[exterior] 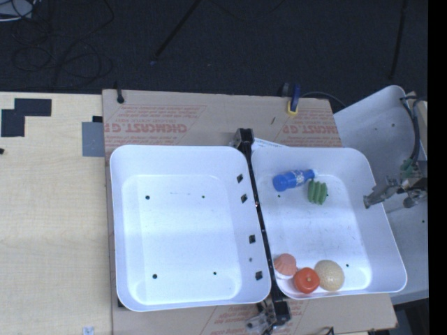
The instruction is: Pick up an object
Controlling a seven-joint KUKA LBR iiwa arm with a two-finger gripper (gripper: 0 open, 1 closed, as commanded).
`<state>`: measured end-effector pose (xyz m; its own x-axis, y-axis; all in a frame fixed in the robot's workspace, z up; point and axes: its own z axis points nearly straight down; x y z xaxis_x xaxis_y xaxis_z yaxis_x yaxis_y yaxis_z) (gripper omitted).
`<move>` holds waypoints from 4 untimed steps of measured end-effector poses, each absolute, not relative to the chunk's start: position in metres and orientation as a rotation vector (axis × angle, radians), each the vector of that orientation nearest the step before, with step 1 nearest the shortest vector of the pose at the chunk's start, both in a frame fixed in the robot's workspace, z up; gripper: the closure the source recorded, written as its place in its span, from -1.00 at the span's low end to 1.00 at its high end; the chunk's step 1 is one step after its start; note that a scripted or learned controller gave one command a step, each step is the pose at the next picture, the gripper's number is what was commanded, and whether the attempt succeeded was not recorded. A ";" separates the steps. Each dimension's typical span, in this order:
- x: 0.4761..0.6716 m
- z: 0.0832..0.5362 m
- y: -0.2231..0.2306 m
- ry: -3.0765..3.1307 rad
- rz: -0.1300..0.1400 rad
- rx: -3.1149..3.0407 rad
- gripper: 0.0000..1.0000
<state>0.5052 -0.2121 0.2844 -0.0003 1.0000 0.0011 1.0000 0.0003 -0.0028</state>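
Five small objects lay in the right bin (380,257), and any of them could have served for the pick. A blue bottle (293,179) lay on its side near the bin's far end, its white-tipped end pointing right. Just beside it, to the right and slightly nearer the camera, sat a small green ridged object (318,192), apart from the bottle by a narrow gap. The other three clustered in the near corner: a pale pink round piece (284,264) close to the divider, a red-orange ball-like object (306,280) next to it against the near wall, and a cream-coloured rounded object (330,274) touching or nearly touching the red one on its right. The middle of the bin floor between the two groups was bare white.

The left bin (119,187) lay alongside, joined to the right one by a black clip strip (253,215) down the shared edge. Both bins rested on a sheet of printed cardboard (181,121) over the pale wooden surface (49,208).

The gripper (391,191) hung at the right bin's right rim, well apart from every object, with nothing between its fingers; whether it was spread or closed could not be told at that size and angle.
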 end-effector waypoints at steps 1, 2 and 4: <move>0.561 0.354 -0.214 -2.230 -0.003 -2.223 -1.00; 0.585 0.403 -0.214 -2.228 -0.003 -2.221 -1.00; 0.589 0.414 -0.213 -2.229 0.001 -2.215 -1.00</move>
